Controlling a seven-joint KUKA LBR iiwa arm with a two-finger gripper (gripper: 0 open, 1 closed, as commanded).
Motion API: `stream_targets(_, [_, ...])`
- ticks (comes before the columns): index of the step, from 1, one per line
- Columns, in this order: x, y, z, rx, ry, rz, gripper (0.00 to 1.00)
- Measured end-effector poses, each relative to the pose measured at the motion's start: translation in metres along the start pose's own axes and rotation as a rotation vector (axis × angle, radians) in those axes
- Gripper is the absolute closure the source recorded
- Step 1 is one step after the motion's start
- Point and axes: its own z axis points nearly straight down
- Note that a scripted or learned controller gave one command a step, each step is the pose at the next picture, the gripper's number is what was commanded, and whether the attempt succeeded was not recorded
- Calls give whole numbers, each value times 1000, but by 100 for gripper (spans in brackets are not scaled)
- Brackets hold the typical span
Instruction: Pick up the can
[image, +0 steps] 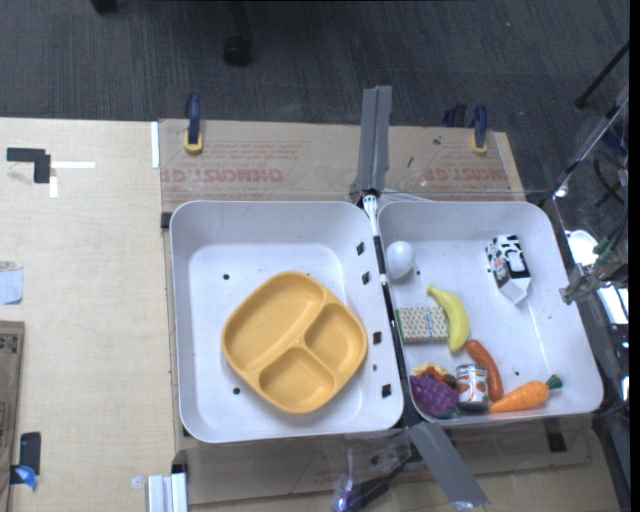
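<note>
The can (471, 386) is small, with a silver top and a red label. It stands upright near the front edge of the right bin (556, 330). Purple grapes (432, 389) touch its left side. An orange carrot (522, 396) lies just to its right, and a reddish sausage (484, 362) lies right behind it.
The right bin also holds a banana (452, 315), a small patterned box (422, 324), a white ball (399, 258) and a cow-print milk carton (508, 267). A yellow divided plate (293, 343) lies in the left bin (200, 300). A metal frame (595, 275) stands at the right edge.
</note>
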Motion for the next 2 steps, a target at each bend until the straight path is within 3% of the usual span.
stream_targets(1, [54, -25, 141, 3, 2, 268, 0])
stream_targets(2, [21, 58, 146, 1, 1, 208, 0])
